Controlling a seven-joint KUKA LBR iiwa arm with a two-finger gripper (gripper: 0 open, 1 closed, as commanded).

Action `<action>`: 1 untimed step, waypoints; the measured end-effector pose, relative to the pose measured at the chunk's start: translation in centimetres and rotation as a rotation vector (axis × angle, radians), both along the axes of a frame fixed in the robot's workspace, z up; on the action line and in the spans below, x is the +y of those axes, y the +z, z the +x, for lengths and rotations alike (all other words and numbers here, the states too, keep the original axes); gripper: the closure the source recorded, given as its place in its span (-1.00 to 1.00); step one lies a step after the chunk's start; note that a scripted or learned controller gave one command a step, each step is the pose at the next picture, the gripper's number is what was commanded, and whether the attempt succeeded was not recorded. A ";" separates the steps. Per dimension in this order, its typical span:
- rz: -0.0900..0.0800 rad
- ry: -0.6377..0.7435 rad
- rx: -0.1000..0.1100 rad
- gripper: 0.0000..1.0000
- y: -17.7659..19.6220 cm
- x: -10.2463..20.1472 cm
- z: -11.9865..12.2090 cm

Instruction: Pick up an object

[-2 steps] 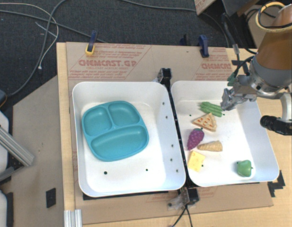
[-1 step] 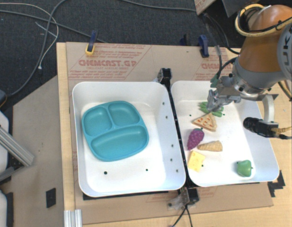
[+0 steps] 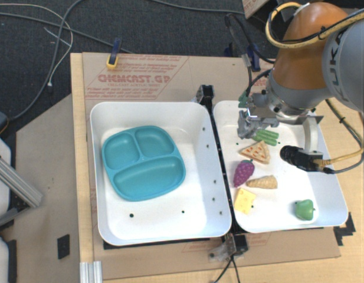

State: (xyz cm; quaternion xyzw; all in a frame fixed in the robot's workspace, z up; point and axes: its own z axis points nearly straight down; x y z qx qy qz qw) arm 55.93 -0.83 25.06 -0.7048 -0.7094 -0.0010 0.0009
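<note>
My gripper (image 3: 250,126) hangs low over the back left part of the right bin (image 3: 329,202). A green ridged toy (image 3: 267,137) lies just to its right, partly under the wrist. In front of the gripper lies a pizza slice (image 3: 255,152). Further toward the front are a purple bunch of grapes (image 3: 243,172), a tan cone (image 3: 262,183) and a yellow cheese block (image 3: 245,201). A green pepper (image 3: 304,209) sits at the front right. I see nothing held in the gripper.
The left bin (image 3: 111,217) holds a teal divided plate (image 3: 144,161). A black clamp (image 3: 205,93) sits at the back where the two bins meet. The grey and orange arm (image 3: 305,46) looms over the right bin's back edge.
</note>
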 end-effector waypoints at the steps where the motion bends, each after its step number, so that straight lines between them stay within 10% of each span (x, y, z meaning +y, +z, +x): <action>1: 0.000 0.000 0.004 1.00 -1.1 6.3 -0.6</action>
